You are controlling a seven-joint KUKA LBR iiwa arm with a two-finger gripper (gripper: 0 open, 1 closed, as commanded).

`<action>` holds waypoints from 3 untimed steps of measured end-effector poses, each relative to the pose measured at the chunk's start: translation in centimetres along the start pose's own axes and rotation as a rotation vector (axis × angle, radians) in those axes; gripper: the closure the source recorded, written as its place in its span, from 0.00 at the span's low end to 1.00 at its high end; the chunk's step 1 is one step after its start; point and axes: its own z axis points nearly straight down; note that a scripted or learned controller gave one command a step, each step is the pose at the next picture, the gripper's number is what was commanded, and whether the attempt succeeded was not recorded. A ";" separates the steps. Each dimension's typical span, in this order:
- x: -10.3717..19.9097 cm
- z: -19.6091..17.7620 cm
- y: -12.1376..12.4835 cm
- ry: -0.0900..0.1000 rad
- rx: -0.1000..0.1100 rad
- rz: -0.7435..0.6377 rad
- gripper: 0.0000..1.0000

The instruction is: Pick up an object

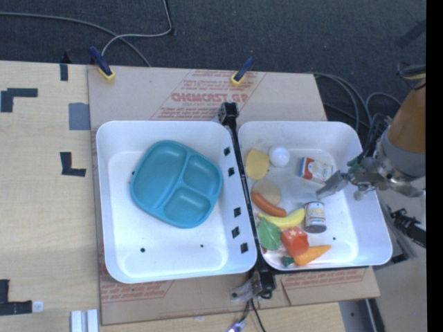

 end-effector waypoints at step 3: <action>12.7 2.0 0.9 0.001 -0.001 -0.002 1.00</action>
